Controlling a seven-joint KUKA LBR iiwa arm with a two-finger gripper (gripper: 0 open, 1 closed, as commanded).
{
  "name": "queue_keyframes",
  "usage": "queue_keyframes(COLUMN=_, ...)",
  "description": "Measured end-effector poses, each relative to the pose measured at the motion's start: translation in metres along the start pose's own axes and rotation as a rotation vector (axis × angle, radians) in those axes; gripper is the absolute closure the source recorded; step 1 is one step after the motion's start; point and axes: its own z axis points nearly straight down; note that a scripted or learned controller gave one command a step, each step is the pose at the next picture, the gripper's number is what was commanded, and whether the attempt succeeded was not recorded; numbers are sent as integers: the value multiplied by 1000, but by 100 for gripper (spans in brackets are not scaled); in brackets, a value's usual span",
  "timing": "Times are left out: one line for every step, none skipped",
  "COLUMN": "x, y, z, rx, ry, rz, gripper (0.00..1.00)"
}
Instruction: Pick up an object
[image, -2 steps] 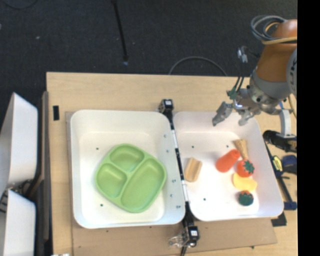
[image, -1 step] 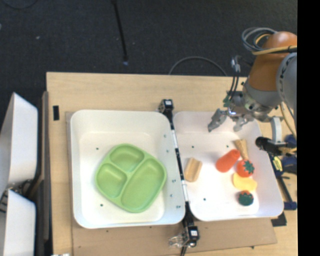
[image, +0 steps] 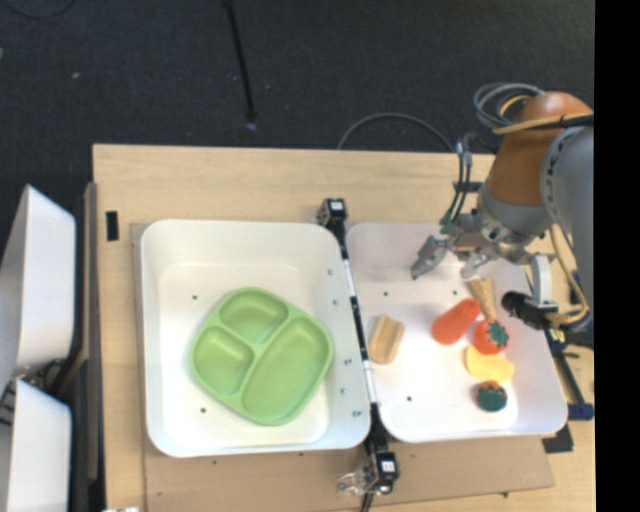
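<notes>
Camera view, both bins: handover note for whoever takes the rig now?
Gripper: fingers spread open, holding nothing, over the upper part of the right white bin.
Right bin contents: tan wooden block near the left wall; orange oblong toy mid-bin; beige stick-like piece just above it; red-orange tomato-like toy, yellow toy and small dark green toy clustered toward the right side.
Left white bin: green three-compartment plastic plate.
Done: nothing picked yet.
Left: choose an object, descend, close, lift. The beige piece and orange toy look nearest the gripper.
</notes>
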Motion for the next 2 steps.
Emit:
queue_keyframes(x=-2, y=0, z=52, rx=0, ry=0, rz=2, gripper=0)
queue_keyframes(x=-3, y=2, z=37, rx=-7, ry=0, rz=3, gripper=100)
